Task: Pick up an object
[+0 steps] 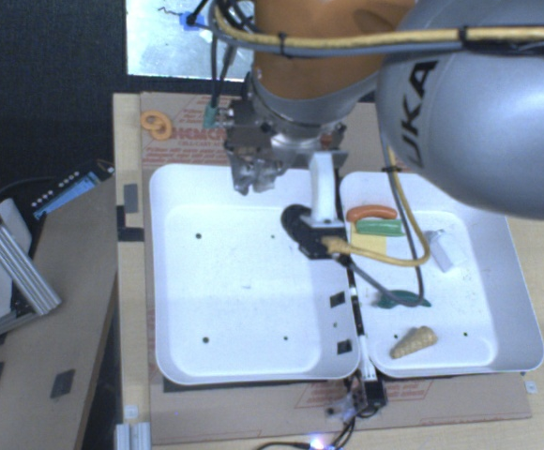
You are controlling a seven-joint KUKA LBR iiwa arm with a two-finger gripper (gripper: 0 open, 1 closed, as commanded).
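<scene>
- Left of the gripper (251,178) and further back, outside both bins: small orange ring (157,124), flat on the cardboard (183,141).
- Below and left of the gripper: left bin (188,345), floor plain white with a few dark specks; no loose object made out there.
- Gripper itself: hanging over the back rim of the left bin, near that bin's right half. Spread or pressed together: cannot tell, tip a grey blur against the rim. Nothing seen pinched.
- Right of the gripper, across the seam, in the right bin (525,345): all the pickable things.
- Nearest to the gripper: stack of three short strips, long axes running left to right — orange strip (372,213) at the back, green strip (377,226) touching it, yellow strip (373,245) in front.
- Further right of the gripper and nearer the front: dark teal piece (401,298), shape hard to read; then a tan cone (413,342), lying on a slant.
- Furthest right: pale clear scrap (439,251), barely distinct from the white floor.
- Judgement: rightward shift and drop needed for any grasp.
- Above and right of the gripper: bulky grey arm (478,92), covering the right bin's back rim.
</scene>
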